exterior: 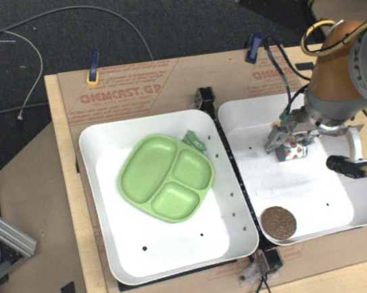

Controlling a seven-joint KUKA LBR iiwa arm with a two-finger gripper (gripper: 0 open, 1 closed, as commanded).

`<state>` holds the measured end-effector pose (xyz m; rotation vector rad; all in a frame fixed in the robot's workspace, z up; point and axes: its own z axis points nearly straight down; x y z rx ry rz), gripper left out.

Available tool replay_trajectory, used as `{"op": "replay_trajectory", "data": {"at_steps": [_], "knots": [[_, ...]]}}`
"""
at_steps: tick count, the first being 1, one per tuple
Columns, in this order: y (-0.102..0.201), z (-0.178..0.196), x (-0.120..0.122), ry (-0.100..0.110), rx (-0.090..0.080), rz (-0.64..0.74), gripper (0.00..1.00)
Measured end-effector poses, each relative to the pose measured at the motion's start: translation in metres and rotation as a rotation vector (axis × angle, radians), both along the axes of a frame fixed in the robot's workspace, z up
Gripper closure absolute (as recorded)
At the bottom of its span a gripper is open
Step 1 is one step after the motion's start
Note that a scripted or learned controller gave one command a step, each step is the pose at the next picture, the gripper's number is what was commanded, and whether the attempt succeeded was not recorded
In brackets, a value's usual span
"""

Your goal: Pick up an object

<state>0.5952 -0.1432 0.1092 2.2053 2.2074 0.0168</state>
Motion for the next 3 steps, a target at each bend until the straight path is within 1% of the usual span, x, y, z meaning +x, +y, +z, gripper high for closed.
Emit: {"op": "replay_trajectory", "data": {"at_steps": [1, 2, 3], "knots": [[0.001, 0.014, 0.003, -0.010, 0.001, 0.001, 1.00], [-0.001, 0.058, 0.005, 0.017, 0.006, 0.000, 1.00], [-0.002, 0.123, 0.007, 0.015, 0.006, 0.000, 1.00]]}}
